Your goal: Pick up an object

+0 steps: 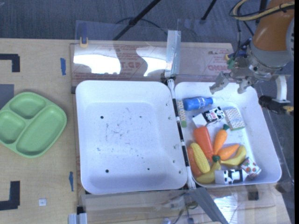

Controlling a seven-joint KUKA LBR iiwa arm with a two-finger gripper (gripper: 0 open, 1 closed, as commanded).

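The pincer [231,83] hangs spread and empty over the right bin's [270,143] far edge — the blue bottle [197,103] lies nearest, toward eight o'clock from it, its long axis running three to nine.

Green three-compartment tray [32,123]: counter's left edge. Blue tape strips [62,66]: counter [37,55], beside left white bin [126,134]. Black corner marks [11,62]: left edge.

We place the divided plate [32,123] left of the left bin [88,97]; right of it, the right bin [266,139] holding toys [212,143].
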